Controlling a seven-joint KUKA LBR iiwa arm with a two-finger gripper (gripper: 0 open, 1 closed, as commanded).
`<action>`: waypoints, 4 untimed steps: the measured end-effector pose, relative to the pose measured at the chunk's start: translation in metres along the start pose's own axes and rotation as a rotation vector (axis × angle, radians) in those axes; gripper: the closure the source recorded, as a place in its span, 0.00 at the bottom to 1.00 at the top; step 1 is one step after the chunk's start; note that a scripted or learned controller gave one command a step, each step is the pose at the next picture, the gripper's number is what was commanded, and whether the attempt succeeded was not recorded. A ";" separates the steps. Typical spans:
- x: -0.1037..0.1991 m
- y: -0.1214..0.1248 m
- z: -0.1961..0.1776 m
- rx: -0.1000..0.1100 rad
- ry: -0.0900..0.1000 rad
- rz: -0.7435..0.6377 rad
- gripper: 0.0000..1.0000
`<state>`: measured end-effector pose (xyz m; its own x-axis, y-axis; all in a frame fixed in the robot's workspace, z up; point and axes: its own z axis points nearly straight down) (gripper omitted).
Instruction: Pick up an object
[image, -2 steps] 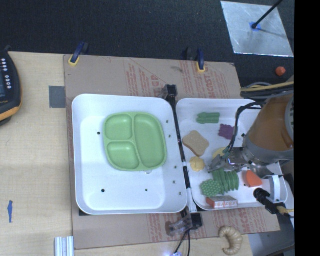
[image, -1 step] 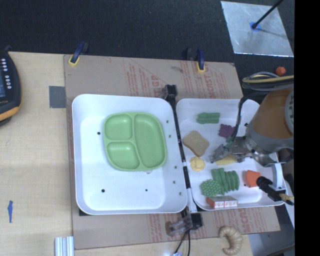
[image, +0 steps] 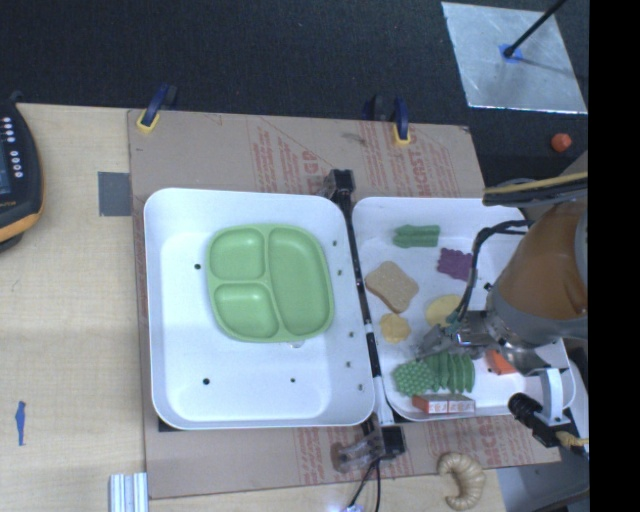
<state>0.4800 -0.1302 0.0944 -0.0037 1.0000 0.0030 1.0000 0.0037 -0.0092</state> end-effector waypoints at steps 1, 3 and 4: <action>-0.002 0.003 -0.011 -0.004 -0.003 -0.002 1.00; -0.017 0.028 0.003 -0.009 -0.004 -0.002 0.00; 0.039 -0.006 0.004 -0.001 0.002 -0.005 0.00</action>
<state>0.4739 -0.0909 0.0910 -0.0085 1.0000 0.0047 0.9999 0.0086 -0.0085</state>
